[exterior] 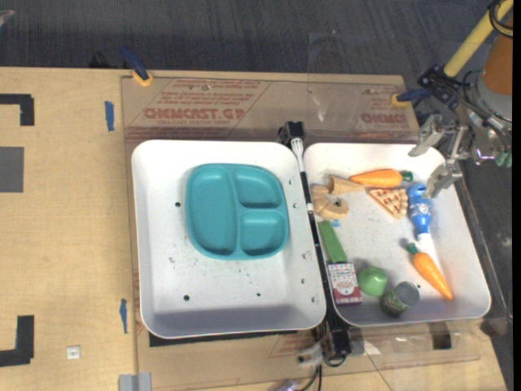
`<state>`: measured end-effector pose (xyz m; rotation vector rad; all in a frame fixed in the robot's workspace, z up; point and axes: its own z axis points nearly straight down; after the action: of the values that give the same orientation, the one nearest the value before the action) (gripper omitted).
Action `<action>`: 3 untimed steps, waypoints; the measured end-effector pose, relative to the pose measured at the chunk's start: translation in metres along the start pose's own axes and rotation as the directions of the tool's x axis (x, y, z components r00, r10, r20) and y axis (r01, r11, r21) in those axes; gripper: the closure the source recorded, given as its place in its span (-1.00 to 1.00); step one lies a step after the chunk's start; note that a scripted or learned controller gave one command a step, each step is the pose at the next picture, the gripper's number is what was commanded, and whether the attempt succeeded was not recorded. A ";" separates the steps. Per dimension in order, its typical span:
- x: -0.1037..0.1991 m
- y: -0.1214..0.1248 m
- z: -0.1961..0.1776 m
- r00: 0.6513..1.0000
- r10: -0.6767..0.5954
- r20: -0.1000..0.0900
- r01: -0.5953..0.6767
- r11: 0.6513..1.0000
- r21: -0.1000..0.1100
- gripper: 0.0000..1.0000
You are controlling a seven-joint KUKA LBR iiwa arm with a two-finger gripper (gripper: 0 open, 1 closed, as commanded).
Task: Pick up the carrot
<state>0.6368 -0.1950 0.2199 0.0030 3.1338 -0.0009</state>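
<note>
camera view, orange carrot [376, 177] with green top, lying flat, right bin [476, 259]

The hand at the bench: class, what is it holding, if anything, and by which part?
Nothing. The hand hangs open over the right bin's far right corner, apart from both carrots.

Illumination even and bright overall. Soft glare on the white bins [155, 218]. Slight blur throughout; shadows beneath the bins faint.
</note>
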 end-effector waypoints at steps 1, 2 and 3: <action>0.013 0.006 0.119 0.988 -0.152 0.005 0.152 0.988 0.002 -1.00; 0.062 0.046 0.130 0.963 -0.269 0.004 0.269 0.963 0.001 -1.00; 0.142 0.032 0.129 0.891 -0.453 0.005 0.453 0.891 0.003 -1.00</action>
<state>0.4955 -0.1632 0.0903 -0.7266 3.0431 -0.0070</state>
